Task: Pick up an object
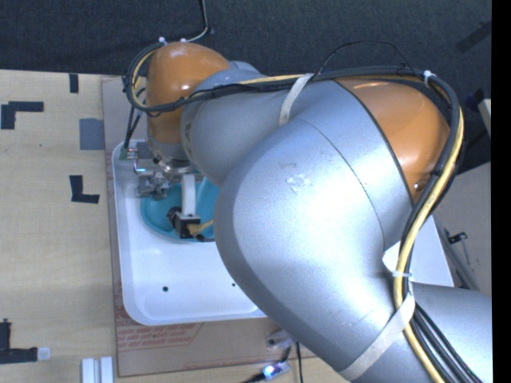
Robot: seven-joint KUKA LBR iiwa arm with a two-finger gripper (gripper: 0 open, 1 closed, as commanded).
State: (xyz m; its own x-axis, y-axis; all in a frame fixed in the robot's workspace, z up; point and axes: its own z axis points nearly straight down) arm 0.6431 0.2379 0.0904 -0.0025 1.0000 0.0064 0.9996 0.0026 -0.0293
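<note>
— Where is the claw now?

— From my screen, the claw (154, 183) is down inside the white bin (185, 295), hanging from the orange band (172, 74) at the wrist. The grey arm (319, 206) sweeps in from the claw's right and covers most of my picture.

— Released or clenched?

— I cannot tell. The claw's tip is a tangle of metal against the bin wall, and I see nothing that I could call gripped.

— And the thing to pick up?

— A teal dish (156, 216), or what looks like one, lies in the same bin, just below the claw and slightly toward my side of it. Its curved rim shows in front of the claw; its right part runs under the arm, so I only see a portion. Whether the claw touches it I cannot tell; they are very close.

— Anything else near the claw?

— In front of the dish the bin floor is bare white with a small dark dot (165, 288). To the claw's left is the wooden bench (48, 238), with a few black marks (80, 190) on it.
</note>
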